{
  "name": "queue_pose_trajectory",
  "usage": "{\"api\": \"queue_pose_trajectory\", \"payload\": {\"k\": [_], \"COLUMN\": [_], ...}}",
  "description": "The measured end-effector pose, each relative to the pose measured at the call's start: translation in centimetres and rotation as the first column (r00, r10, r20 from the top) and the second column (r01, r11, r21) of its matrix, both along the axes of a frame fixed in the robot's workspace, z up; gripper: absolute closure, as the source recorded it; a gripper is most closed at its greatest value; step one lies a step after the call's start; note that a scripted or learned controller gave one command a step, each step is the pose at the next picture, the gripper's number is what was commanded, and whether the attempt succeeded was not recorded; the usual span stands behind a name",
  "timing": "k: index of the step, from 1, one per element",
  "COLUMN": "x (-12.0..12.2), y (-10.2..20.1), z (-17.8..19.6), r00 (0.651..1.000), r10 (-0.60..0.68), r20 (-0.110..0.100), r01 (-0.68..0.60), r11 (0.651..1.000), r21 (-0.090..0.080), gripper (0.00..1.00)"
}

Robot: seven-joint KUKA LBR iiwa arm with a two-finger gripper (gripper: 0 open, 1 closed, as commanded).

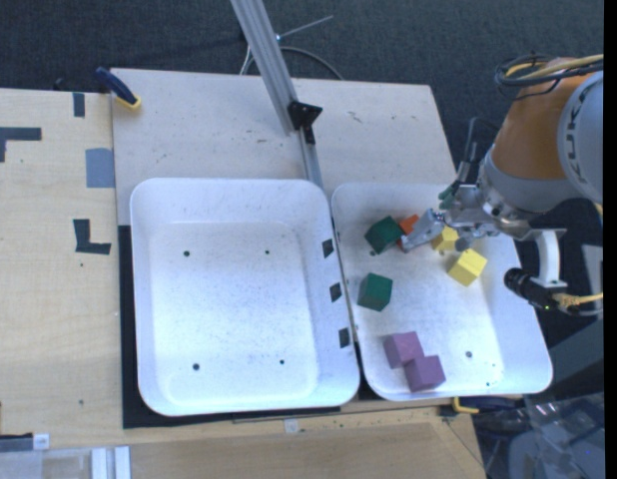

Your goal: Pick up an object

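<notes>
The right bin (508,352) holds several blocks. A dark green block (382,235) lies near its upper left, with a green cube (374,290) below it. A purple L-shaped piece (412,359) sits toward the front. A yellow block (468,266) lies at the right, and a smaller yellow piece (446,239) is just above it. A small orange piece (408,225) shows beside the dark green block. My gripper (431,232) hangs low over the bin's upper part, between the orange piece and the small yellow piece, partly covering both.
The left bin (149,267) stands beside the right one, sharing a raised rim (340,297). A slanted metal pole (269,53) crosses the back of the bench. The arm's orange band (538,138) looms over the right bin's far right corner.
</notes>
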State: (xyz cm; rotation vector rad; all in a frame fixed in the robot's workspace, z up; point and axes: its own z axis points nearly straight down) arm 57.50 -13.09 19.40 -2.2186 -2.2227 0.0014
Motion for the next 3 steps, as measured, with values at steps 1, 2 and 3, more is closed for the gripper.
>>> {"api": "queue_pose_trajectory", "payload": {"k": [1, 2, 3], "x": [5.0, 5.0, 5.1], "y": [1.9, -5.0, -4.7], "z": [-10.6, -10.2, -10.3], "r00": [1.000, 1.000, 1.000], "r10": [-0.003, -0.004, -0.001], "r20": [-0.014, -0.007, -0.007], "r01": [0.003, 0.004, 0.001], "r11": [1.000, 1.000, 1.000], "r21": [-0.001, 0.005, 0.002], "gripper": [0.00, 0.00, 0.00]}}
